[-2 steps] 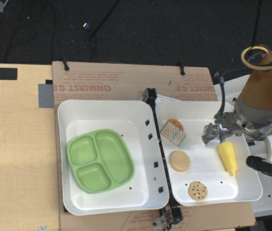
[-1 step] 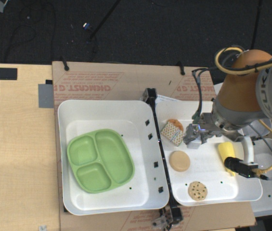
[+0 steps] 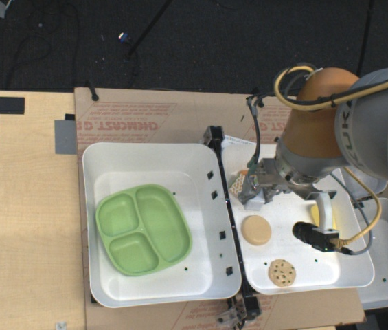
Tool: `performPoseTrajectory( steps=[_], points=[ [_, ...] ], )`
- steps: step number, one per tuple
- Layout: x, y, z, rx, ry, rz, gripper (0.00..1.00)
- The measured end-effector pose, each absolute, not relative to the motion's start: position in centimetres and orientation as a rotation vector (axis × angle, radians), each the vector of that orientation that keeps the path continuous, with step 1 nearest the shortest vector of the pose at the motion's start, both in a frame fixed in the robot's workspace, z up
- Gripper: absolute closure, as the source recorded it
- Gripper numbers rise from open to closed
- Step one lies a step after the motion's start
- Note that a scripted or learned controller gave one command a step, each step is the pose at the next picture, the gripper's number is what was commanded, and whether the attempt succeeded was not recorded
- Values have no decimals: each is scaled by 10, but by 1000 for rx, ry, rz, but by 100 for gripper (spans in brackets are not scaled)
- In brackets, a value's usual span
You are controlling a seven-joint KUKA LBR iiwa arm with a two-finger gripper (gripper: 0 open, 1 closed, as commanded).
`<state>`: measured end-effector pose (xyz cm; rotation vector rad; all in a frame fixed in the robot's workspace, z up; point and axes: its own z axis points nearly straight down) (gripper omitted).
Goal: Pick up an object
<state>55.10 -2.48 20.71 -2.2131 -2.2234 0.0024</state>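
Note:
My gripper [image 3: 250, 196] is low over the far left part of the right bin [image 3: 358, 277], reaching in from the right. Just left of it, against the bin's left wall, lies a small brown and white patterned item [image 3: 237, 183], partly hidden by the gripper. A round tan disc [image 3: 256, 230] rests on the bin floor just in front of the gripper. Closer to the front edge lies a chocolate chip cookie [image 3: 282, 272]. A yellow object [image 3: 325, 214] sits to the right, partly covered by the wrist.
The left bin [image 3: 104, 160] holds a green divided plate [image 3: 143, 229] lying flat. A black divider rail [image 3: 226, 215] runs between the two bins. The grey arm with its orange band [image 3: 321, 112] looms over the right bin's far side.

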Motion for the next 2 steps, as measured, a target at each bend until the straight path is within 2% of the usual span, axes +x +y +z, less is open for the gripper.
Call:
performPoseTrajectory(
  steps=[1, 2],
  points=[
    [558, 21, 216, -2213, -2225, 2, 100],
    [549, 72, 212, -2212, -2224, 4, 100]
  ],
)
